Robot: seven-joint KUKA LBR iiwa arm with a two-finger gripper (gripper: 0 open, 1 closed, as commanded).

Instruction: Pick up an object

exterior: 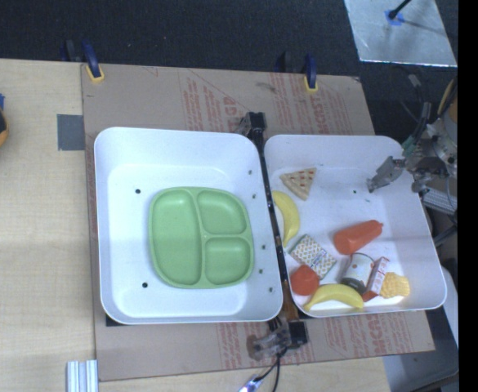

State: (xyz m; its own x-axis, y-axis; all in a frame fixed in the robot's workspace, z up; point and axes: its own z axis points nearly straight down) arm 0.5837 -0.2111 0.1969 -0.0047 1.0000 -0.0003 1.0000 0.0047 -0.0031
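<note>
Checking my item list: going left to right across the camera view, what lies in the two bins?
Green divided plate → yellow banana against the divider → patterned packet → orange-red carrot-like piece → yellow corn-like toy.

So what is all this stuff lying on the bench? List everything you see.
Bins: two, white, side by side; left, right.
Divided plate: one, green, left bin.
Bananas: two, yellow, right bin; one at its left wall, one at its near edge.
Pizza slice: one, tan, right bin, far left.
Carrot-like piece: one, orange-red, right bin, middle.
Patterned packet: one, right bin.
Can: one, right bin, near edge.
End effector: one, grey, above right bin's far right.
</note>
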